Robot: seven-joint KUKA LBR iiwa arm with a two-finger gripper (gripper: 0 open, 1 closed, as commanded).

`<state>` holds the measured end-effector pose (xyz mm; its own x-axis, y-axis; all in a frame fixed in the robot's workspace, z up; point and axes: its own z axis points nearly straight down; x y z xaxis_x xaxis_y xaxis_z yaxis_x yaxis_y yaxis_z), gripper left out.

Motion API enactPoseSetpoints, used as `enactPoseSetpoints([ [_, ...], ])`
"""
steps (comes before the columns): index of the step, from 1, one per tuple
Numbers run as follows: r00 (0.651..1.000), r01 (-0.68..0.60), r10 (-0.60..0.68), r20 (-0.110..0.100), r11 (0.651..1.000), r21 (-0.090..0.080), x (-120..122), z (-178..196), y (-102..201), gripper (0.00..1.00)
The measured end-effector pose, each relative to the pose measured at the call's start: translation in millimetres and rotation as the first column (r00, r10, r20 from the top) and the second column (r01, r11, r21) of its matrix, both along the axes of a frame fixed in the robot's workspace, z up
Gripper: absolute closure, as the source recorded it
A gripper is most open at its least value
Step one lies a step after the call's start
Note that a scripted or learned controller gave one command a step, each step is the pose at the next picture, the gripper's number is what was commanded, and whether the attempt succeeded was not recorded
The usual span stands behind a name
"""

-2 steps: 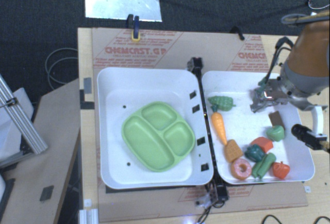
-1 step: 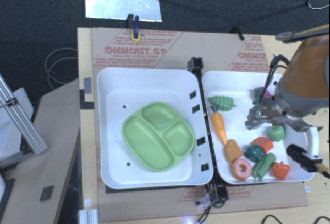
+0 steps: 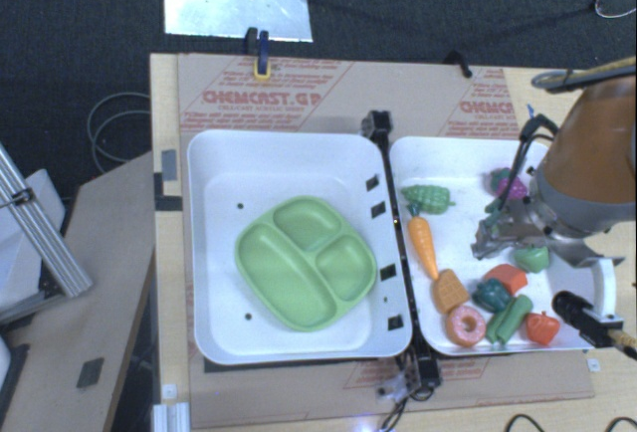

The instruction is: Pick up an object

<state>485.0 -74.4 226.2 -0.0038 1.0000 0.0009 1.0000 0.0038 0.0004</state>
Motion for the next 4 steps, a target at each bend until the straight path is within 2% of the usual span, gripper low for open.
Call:
enactPoseSetpoints([
  [1,1.0,-0.002,0.002,0.002,1.0,-0.001,9.8,7.0,10.5,1.0],
  [3,1.0,0.001,-0.001,0.001,1.0,0.0,4.8,8.0,7.8,1.0],
  [4,1.0,0.002,-0.002,0.0,1.0,0.0,0.7,-11.3,10.2,1.0],
])
